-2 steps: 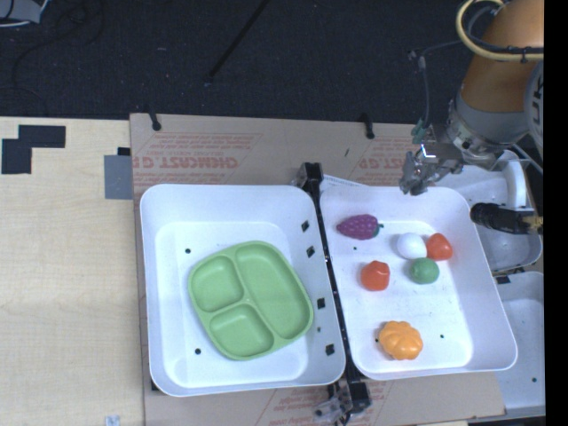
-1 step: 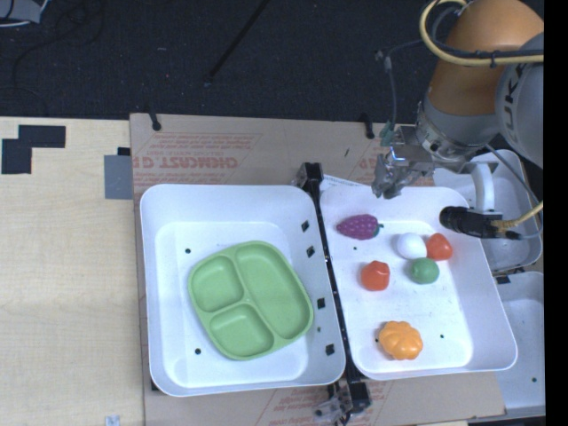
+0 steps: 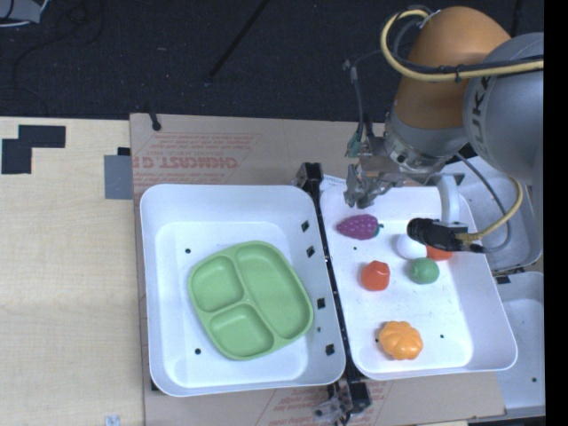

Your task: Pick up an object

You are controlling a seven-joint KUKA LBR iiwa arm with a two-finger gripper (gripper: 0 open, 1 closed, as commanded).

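From my remote station I saw, nearest the front edge of the right bin [image 3: 479, 349], an orange pumpkin-shaped toy [image 3: 399, 339]. Farther in sat a red pepper-like piece [image 3: 375, 275] near the bin's middle, with a green round fruit [image 3: 423, 271] just beside it toward the right wall. Behind that lay a white egg-like object [image 3: 409, 247] and a small red-orange item [image 3: 438, 253], partly hidden by black hardware. A purple grape bunch [image 3: 358, 227] rested near the far-left corner. The gripper [image 3: 363, 193] hovered just above the grapes at the far edge; I could not tell how it was set. In the left bin [image 3: 169, 229], a green divided plate [image 3: 249, 299] lay centred.
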